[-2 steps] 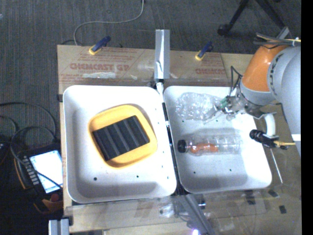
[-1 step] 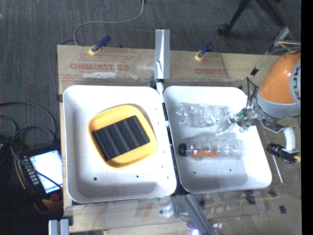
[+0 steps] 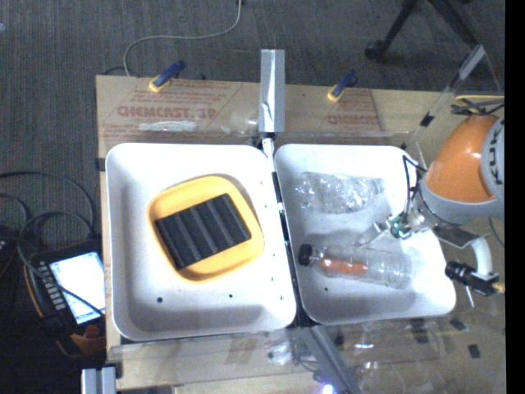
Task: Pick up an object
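Observation:
The right bin (image 3: 435, 302) holds two things. A clear plastic bottle (image 3: 361, 264) with a black cap lies on its side near the front, with something orange-red inside. A crumpled clear plastic wrapper (image 3: 338, 192) lies toward the back. In the left bin (image 3: 131, 302) rests a yellow dish-shaped object (image 3: 207, 226) with a black ribbed top. My gripper (image 3: 399, 224) hangs low over the right side of the right bin, just above and right of the bottle's far end, under the arm's orange band (image 3: 459, 171). Nothing visible is held in it.
A metal post (image 3: 271, 89) stands at the back between the bins. Two yellow-and-blue clamps (image 3: 166, 75) sit on the board behind. A lit tablet (image 3: 74, 281) and cables lie on the floor to the left.

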Motion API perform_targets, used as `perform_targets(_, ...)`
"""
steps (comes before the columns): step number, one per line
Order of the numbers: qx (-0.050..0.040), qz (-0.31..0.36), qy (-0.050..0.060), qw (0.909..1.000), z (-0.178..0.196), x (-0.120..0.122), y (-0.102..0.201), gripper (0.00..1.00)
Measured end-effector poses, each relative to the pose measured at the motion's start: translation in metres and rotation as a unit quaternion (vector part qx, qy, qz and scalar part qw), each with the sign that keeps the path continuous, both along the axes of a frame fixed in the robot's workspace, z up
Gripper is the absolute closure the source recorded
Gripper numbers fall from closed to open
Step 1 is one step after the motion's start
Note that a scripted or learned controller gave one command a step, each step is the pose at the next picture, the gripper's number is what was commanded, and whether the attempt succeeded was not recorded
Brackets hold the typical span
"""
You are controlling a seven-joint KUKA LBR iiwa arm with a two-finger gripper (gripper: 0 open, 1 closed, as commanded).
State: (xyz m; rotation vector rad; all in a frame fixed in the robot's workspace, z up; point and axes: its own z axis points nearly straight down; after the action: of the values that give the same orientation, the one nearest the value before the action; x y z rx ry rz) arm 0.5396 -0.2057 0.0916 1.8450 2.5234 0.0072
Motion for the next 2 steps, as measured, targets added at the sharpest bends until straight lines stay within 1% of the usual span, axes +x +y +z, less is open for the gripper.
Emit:
perform_targets(1, 0.0026, -0.049, 0.007, 0.9987, 0.024, 0.070, 0.028, 0.00)
perform_targets(2, 0.0015, -0.088, 0.011, 0.9961, -0.001, 0.110, 0.049, 0.00)
